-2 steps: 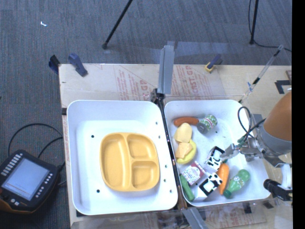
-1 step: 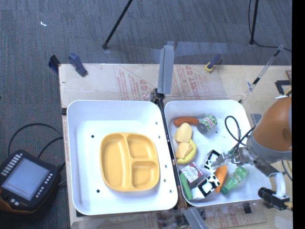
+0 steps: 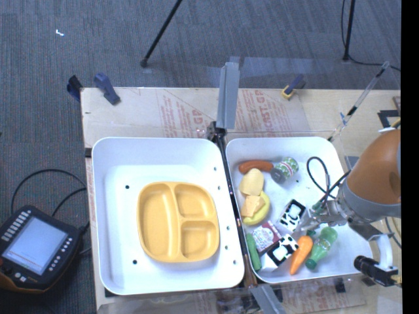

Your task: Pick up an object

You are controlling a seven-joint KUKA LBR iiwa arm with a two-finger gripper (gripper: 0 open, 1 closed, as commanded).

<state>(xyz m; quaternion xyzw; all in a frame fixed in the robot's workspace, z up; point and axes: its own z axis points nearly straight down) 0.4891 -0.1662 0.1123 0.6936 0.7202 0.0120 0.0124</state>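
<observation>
- Pincer (image 3: 313, 222) sits low in the right white bin (image 3: 330, 150), above the orange plastic carrot (image 3: 300, 254) and green plastic bottle (image 3: 321, 246); grip state unclear.
- Yellow divided plate (image 3: 177, 221) lies in the left white bin (image 3: 111, 175).

The arm (image 3: 380, 175) runs off the right edge, hiding bin corner.

The end effector (image 3: 314, 222) hangs in the right bin (image 3: 327, 150) on the desk (image 3: 150, 113). Just below it lie a carrot (image 3: 300, 254) and a bottle (image 3: 321, 246). To its left sits a banana (image 3: 256, 209); beyond, a sausage (image 3: 255, 166). Far left, a divided plate (image 3: 178, 222) rests in the left bin (image 3: 111, 175).
</observation>
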